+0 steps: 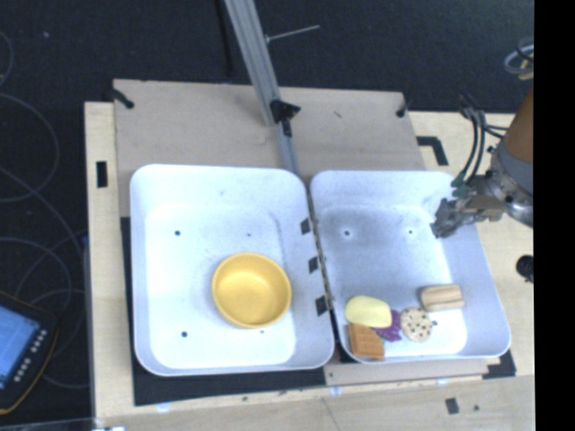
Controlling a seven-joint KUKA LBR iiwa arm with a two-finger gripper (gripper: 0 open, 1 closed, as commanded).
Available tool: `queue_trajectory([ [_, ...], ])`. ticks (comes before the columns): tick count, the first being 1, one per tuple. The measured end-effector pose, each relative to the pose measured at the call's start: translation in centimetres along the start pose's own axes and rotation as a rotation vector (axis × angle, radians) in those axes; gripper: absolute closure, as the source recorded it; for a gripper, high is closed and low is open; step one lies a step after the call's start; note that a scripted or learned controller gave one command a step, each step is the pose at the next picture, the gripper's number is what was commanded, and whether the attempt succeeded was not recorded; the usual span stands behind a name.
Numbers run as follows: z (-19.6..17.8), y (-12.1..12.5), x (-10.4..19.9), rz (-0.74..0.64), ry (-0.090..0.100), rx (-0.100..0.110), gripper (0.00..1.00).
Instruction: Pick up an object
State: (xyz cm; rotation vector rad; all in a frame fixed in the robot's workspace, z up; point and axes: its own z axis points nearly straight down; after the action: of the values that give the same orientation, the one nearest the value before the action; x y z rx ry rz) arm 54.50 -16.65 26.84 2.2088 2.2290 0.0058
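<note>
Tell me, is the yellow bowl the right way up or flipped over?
Right way up. The yellow bowl in the left bin shows its hollow inside, rim on top.

Two bins side by side on bench. Left bin: bowl near its middle, toward front. Right bin: items bunched at front edge — lemon-shaped pc, wedge just in front of it, cookie to its right, block behind cookie. Gripper over right bin's back-right corner.
</note>
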Motion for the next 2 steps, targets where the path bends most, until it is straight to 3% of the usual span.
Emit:
queue_trajectory([
  [2,-0.4,2.2,11.1,0.001,0.001,0.003,1.00],
])
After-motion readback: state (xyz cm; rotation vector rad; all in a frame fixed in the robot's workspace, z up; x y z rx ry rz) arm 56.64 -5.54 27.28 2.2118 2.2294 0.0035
